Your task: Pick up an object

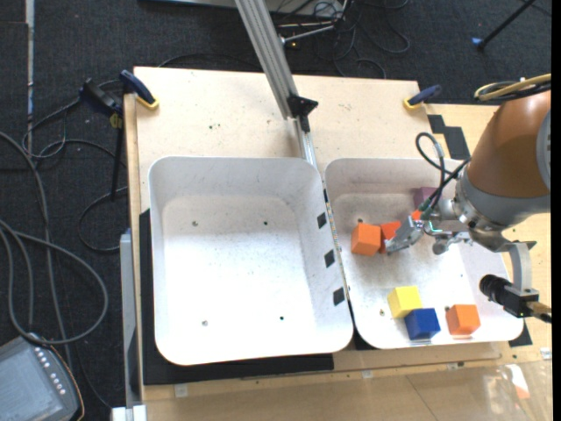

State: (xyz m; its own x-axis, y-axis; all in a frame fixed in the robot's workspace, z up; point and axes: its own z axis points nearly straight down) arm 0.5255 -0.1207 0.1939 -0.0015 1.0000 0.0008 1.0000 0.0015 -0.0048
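surface [219,103]: pale wooden board, speckled, set on dark carpet; two clamps at its far corners, one left [140,90], one right [421,96].
bins: two, shallow and white, side by side. left bin [175,191] and right bin [351,175] touch along their inner walls.
blocks, count: five seen in the right bin, maybe a sixth item.
orange blocks: two clear. one orange block [366,239] mid-bin, just left of the end effector; second orange block [462,319] at the near right corner.
yellow block [404,300]: one, near the bin's front edge.
blue block [422,323]: one, touching the yellow block's near side, between it and the corner orange block.
purple piece [424,196]: one, small, far side of the bin, partly hidden behind the cables.
orange sliver [392,231]: right at the fingers, just beside the mid-bin orange block; cannot tell if it is a separate thing.
arm [513,156]: one, reaching in from the right, over the right bin.
end effector [405,236]: low over the bin, tips pointing left toward the mid-bin orange block; whether clenched or released, cannot tell at this size.
metal rail [267,42]: one, slanting down to the bins' shared far edge.
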